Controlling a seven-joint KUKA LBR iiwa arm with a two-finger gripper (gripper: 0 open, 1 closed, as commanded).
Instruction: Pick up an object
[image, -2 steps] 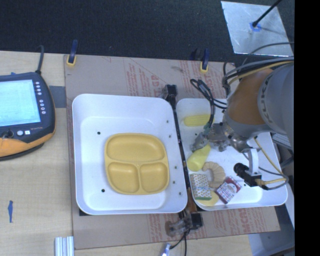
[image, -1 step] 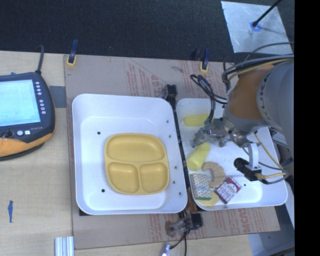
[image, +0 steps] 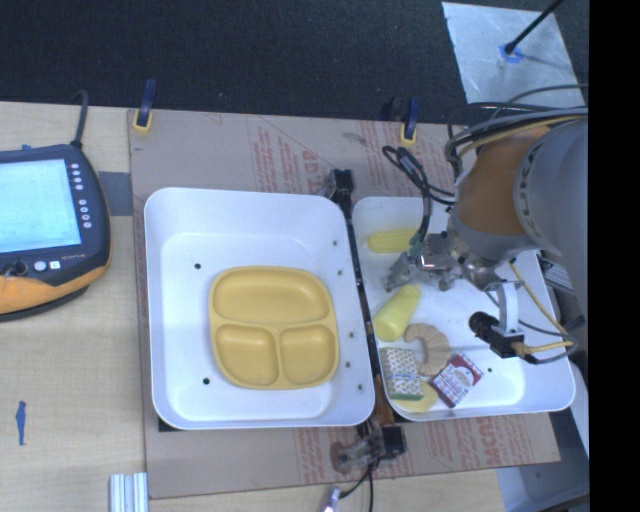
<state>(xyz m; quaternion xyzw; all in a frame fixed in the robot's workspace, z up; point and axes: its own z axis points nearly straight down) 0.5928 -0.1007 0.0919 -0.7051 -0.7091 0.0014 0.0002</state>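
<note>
Nearest you, along the right bin's (image: 545, 405) front edge, you see a red packet (image: 456, 381), a checkered packet (image: 400, 372) and a tan curved piece (image: 432, 343) bunched together, touching or nearly so. Just behind them lies a yellow cylinder (image: 397, 311), tilted, close to the wall shared with the left bin (image: 170, 300), which carries a yellow divided tray (image: 273, 327). Farther back, the gripper (image: 428, 266) hangs just above and beside that cylinder, a second yellow piece (image: 390, 241) behind it. Whether the claw is spread or closed, you can't tell from here, and nothing shows held. Looks like the approach step: you'd want it centred over one piece, the cylinder being nearest, then lowered to the bin floor.
</note>
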